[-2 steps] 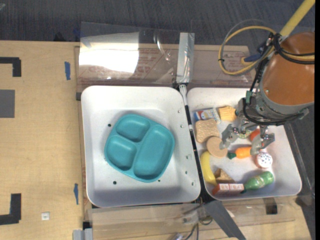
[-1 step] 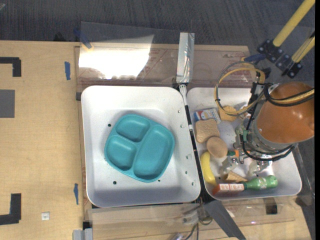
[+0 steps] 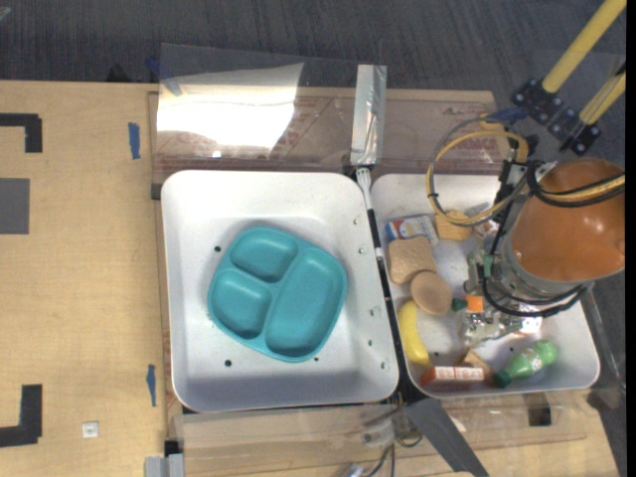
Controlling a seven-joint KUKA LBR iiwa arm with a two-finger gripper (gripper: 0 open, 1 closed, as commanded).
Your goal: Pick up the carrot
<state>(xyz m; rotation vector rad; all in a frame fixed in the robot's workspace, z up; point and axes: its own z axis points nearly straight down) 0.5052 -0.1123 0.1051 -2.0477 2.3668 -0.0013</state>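
In the right bin (image 3: 586,371), a small orange piece with a green end looks like the carrot (image 3: 474,304), lying just right of a round tan disc (image 3: 431,292). Most of it is hidden under the gripper (image 3: 489,318), which reaches down into the middle of the bin below the arm's orange band (image 3: 574,225). The gripper sits directly over or against the carrot, and whether they touch is hidden by the wrist.
Around the gripper lie a yellow banana (image 3: 410,334), a bread slice (image 3: 409,259), a green bottle (image 3: 527,363), a red-and-white bar (image 3: 452,374) and a packet (image 3: 407,229). The left bin (image 3: 189,207) holds a teal divided plate (image 3: 278,291). Cables (image 3: 467,157) loop above the right bin.
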